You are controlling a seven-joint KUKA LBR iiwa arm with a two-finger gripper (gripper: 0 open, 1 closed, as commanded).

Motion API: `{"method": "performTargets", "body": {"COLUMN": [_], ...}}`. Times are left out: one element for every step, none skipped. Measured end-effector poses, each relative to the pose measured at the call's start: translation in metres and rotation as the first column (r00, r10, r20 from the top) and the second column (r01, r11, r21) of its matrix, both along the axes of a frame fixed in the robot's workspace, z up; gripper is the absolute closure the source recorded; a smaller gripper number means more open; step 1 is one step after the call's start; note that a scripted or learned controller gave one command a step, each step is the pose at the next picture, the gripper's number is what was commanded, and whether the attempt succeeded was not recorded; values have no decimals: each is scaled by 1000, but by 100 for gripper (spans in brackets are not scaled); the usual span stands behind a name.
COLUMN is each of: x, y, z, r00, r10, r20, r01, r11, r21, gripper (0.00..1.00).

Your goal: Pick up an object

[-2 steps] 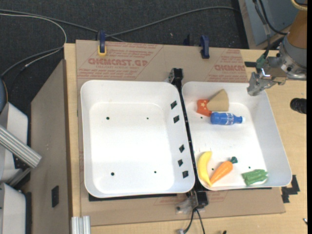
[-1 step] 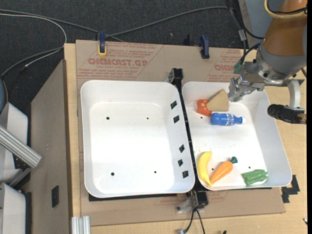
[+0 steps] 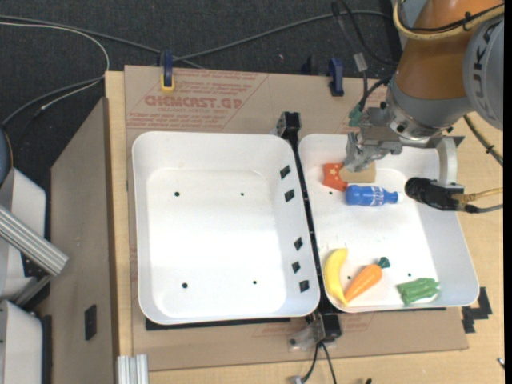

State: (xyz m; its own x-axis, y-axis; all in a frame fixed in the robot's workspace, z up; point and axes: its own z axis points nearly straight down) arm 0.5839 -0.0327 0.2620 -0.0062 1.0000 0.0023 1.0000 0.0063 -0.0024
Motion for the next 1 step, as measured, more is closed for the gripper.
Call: {"method": "performTargets", "body": {"x": [-18], "y": [58], "z": [0], "r00": [1000], "r10": [0], "r20": [-1], "r01": [0], "r11": [1000], "r21": [0], "gripper": [100]}}
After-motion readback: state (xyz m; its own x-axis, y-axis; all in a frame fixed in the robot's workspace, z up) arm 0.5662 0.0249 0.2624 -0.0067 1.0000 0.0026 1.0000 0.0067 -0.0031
